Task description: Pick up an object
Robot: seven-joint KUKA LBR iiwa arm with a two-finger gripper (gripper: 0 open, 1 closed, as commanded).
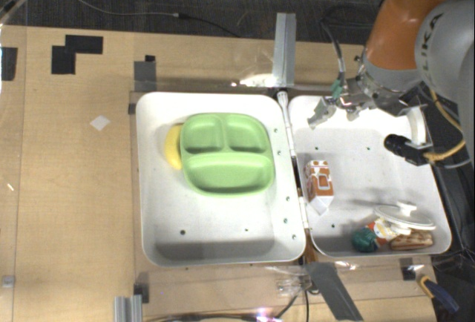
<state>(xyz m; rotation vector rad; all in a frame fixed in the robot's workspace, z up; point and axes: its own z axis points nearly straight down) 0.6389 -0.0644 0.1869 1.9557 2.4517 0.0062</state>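
Hanging over the back of the right bin (427, 187), the gripper (326, 111) carries nothing, and I cannot tell how it is set. Below it, a small orange-and-white carton (320, 183) lies by the bin's left wall, with a teal lump (364, 240) and a clutter of packets (401, 228) at the front. A green divided tray (225, 152) covers a yellow thing (172, 148) in the left bin (208, 242).

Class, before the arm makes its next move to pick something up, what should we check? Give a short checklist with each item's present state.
1. Claw over the right bin: ok.
2. Claw carrying nothing: cannot tell.
3. Orange-and-white carton lies apart from the corner clutter: ok.
4. Claw above the carton: not ok, it sits nearer the bin's far left corner.
5. Green tray covers part of the yellow item: not ok for grasping.
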